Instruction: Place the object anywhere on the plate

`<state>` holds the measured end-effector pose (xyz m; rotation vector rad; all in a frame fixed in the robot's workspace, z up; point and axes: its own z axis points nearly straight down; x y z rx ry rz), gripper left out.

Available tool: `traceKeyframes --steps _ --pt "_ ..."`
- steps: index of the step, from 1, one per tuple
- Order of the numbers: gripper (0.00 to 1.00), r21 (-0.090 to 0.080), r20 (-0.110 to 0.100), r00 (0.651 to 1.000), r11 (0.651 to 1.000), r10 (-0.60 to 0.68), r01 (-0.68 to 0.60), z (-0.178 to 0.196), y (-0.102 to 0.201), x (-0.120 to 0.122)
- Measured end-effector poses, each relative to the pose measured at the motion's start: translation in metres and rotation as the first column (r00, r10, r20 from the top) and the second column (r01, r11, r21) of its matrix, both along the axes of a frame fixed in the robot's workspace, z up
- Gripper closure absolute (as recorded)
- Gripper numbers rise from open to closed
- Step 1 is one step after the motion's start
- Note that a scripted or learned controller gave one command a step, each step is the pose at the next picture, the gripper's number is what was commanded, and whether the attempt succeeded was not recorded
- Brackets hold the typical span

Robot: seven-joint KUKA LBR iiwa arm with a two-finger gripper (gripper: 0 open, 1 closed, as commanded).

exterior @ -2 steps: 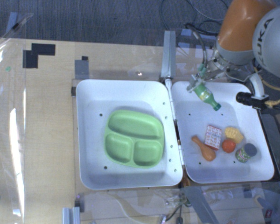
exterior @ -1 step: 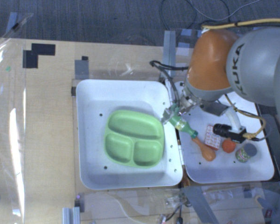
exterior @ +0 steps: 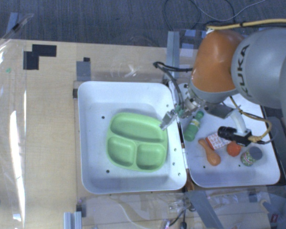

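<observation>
1. Green three-compartment plastic plate [exterior: 136, 141] lies in the left shallow white bin [exterior: 93, 128].
2. Right shallow white bin [exterior: 267, 175] holds a green plastic bottle [exterior: 192, 128], with an orange carrot-shaped toy [exterior: 209, 152] nearer the camera.

Green 3-compartment plate [exterior: 136, 141] lies flat in left bin [exterior: 93, 128].

We see a bulky grey arm [exterior: 267, 66] with smooth rounded housings and dark "KUKA" lettering on one shell. We note a glossy orange band [exterior: 214, 63], dome-shaped, just above the wrist. Thin black cables [exterior: 164, 69] loop along the wrist. The gripper [exterior: 168, 120] is small, metallic grey, with slim fingers; green parts sit near its base.
</observation>
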<state>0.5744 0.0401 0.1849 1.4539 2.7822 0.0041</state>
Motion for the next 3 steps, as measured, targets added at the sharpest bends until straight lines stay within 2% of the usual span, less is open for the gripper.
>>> traceKeyframes --steps 1,2,3 --pt "1.0 0.001 0.006 1.0 1.0 0.001 -0.001 0.011 0.001 0.002" --pt "1.0 -0.002 0.003 0.992 0.992 0.126 -0.126 0.001 -0.105 -0.027" --pt "1.0 -0.003 0.006 1.0 1.0 -0.031 0.031 0.048 -0.164 -0.057"
